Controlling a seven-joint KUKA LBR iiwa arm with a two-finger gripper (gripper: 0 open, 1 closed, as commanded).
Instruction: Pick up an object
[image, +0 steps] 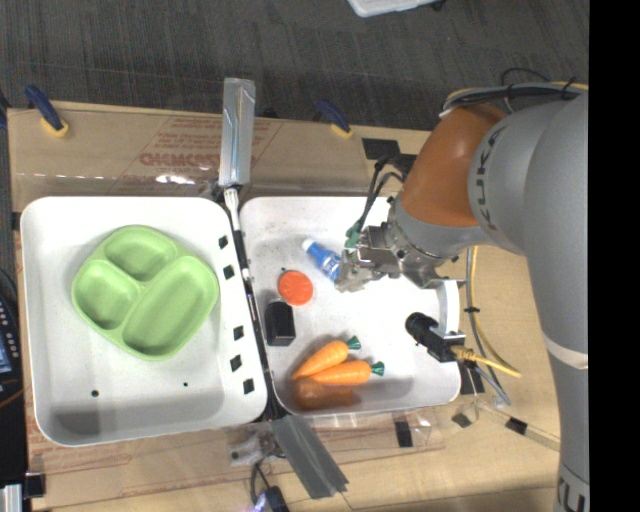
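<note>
My gripper (350, 274) hangs over the middle of the right bin (400, 215). Just to its left lies a small blue and white bottle (321, 257), close to the gripper; I cannot tell if they touch. An orange round object (295, 288) sits a little further left. Below that rests a black block (279, 322). Two orange carrots with green tops (322, 358) (345, 373) lie side by side near the bin's front, with a brownish item (320, 393) against the front wall.
The left bin (50, 330) holds a green divided plate (145, 290). A metal divider bar (236, 130) runs between the bins at the back. The grey arm with its orange band (450, 170) covers the right bin's right side.
</note>
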